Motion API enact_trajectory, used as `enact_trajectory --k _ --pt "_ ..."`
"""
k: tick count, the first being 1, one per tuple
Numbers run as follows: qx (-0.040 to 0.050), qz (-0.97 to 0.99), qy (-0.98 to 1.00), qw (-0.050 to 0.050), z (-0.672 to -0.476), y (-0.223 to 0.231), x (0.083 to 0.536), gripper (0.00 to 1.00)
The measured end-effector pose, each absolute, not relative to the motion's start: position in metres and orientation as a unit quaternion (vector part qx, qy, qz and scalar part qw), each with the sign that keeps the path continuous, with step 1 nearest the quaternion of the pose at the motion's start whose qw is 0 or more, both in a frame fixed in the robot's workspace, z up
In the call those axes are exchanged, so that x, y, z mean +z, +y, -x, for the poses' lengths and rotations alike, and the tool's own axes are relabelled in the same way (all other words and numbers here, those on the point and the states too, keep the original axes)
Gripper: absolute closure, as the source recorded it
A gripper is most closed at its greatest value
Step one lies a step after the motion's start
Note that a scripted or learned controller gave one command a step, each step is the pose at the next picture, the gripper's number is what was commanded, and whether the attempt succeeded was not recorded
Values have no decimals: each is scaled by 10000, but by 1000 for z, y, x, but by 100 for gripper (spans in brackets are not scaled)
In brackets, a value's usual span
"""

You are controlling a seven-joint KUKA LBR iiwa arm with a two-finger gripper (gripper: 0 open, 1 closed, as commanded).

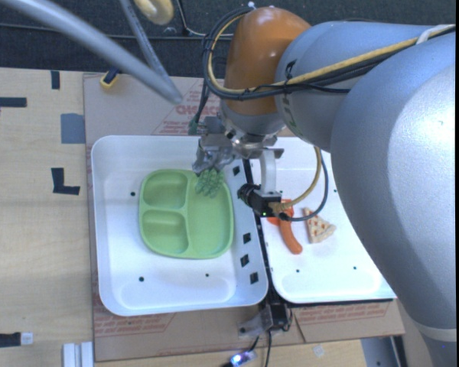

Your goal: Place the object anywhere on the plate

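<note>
The object (209,180), a small dark green leafy piece, sits at the tip of the gripper (210,167), over the far right part of the plate (185,214). We see it pressed right up under the fingers, which close on it from either side, so we read the gripper as clamped on it (whether its underside touches the plate we cannot tell).

The plate is light green with three compartments: two small ones stacked along its left side and one large one along its right. The object hangs over the far end of the large compartment, near the plate's far edge and beside the divider ridge. The rest of that compartment toward the near edge is bare.

The plate lies in the left bin (115,228), closer to the bin's right wall than to its left. We note white floor open on the left side and a broad open strip along the near edge.

In the right bin (329,281), well apart from the plate, lie an orange carrot-like piece (291,238) and a pizza slice (319,228), both near the far left corner. The arm (367,82) covers the bin's far right part.
</note>
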State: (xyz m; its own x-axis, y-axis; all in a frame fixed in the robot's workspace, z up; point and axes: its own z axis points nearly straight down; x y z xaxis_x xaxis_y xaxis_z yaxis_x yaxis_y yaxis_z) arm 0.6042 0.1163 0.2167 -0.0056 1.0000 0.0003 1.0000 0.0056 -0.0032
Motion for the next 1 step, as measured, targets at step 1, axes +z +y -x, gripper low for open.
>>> enact_trajectory --k 1 --pt "13 7061 -7081 7 -605 114 217 0"
